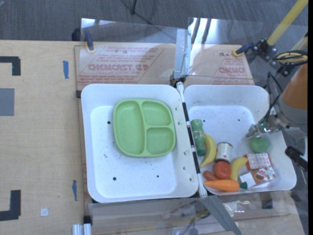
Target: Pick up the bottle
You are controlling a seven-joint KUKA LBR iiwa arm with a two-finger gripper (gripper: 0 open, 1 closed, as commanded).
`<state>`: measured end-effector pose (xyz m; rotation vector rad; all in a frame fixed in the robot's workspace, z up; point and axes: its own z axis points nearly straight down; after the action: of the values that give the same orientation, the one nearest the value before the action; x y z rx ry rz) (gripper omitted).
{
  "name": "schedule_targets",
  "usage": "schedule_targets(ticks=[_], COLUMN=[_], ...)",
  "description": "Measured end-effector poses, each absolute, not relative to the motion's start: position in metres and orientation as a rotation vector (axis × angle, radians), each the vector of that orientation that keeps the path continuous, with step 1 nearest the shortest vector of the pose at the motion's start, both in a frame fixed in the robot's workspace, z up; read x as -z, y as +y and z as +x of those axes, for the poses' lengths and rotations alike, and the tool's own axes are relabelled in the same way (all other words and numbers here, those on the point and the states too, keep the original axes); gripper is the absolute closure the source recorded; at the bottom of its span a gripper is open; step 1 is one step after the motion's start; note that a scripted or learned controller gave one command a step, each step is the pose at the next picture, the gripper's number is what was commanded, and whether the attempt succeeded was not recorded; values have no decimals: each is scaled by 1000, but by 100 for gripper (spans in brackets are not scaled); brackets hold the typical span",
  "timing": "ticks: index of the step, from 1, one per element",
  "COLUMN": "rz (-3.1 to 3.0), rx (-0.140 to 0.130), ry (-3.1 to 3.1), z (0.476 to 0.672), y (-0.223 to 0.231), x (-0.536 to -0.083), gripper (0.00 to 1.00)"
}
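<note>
Two white bins sit side by side; the left bin (98, 180) carries a green divided plate (145, 128). In the right bin (225, 94) the bottle (198, 136) lies against the left wall, touching a banana (211, 150). The gripper (257, 129) hovers above a green ball (260, 144), well apart from the bottle; whether it is open or closed I cannot tell. Best approach: cross left and come down along the bottle, clear of the banana.

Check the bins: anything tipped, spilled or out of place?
Nothing spilled. The green bottle lies on its side against the right bin's left wall, beside a banana. The gripper sits by a green ball, away from the bottle.
</note>
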<state>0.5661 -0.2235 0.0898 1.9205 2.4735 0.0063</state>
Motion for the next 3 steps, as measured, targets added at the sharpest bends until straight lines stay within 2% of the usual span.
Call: schedule_targets(ticks=[1,2,3], rz=[1917,2124,2124], rx=[-17,-24,-12], ry=[2486,2312,2297], z=[568,502,501], y=[-217,-214,-221], x=[-90,-91,-100], gripper=[0,0,100])
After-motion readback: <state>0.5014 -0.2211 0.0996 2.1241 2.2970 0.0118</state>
